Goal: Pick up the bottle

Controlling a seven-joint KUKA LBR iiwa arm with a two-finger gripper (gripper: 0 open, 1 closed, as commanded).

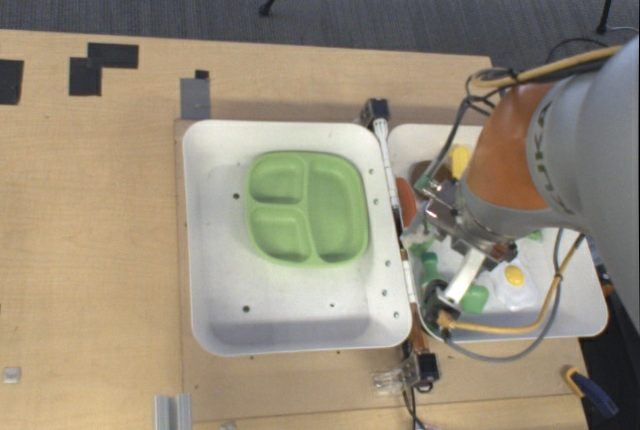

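My gripper [428, 236] reaches down into the left part of the right bin [580, 318], and the grey arm with its orange band covers most of that bin. A green item [428, 265], possibly the bottle, lies right under the gripper and is partly hidden. I cannot tell whether the gripper touches it. A second green piece [473, 298] lies a little to the right, nearer the front.
A red object [405, 201] lies against the right bin's left wall. Yellow items sit at the back [458, 159] and at the right [514, 275]. The left bin [215, 318] holds a green divided plate [305, 207].
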